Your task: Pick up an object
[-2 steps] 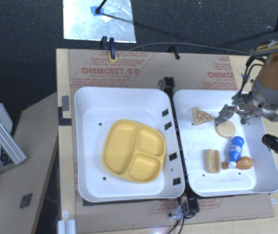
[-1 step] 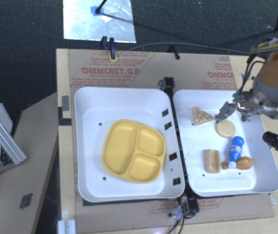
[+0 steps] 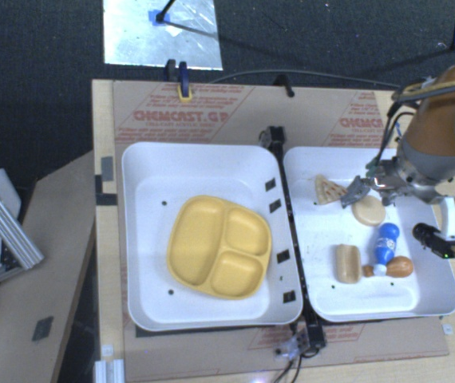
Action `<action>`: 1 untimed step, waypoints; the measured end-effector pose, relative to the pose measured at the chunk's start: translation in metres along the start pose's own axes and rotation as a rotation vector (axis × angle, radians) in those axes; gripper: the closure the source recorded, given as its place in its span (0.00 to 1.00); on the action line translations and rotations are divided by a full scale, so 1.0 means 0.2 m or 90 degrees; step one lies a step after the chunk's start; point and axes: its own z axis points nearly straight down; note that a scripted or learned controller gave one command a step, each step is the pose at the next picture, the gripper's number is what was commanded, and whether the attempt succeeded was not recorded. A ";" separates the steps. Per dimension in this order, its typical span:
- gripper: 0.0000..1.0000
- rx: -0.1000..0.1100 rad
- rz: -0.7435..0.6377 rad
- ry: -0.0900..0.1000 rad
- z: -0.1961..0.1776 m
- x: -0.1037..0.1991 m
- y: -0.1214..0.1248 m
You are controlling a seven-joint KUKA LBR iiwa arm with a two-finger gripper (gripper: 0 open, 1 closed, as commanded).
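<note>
Smooth, glossy white plastic in both bins (image 3: 211, 162); matt yellow plastic in the divided tray (image 3: 219, 246). Shiny blue plastic on the bottle (image 3: 385, 244). Matt brown printed board (image 3: 235, 114) beneath; crinkled reflective foil sheet (image 3: 162, 21) behind.

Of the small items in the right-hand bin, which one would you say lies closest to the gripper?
The round beige disc, directly beneath the gripper. The triangular wedge lies further left; the blue bottle, tan block and brown piece lie nearer the front.
</note>
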 end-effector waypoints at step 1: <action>0.00 -0.004 0.001 -0.001 0.28 -0.03 -0.01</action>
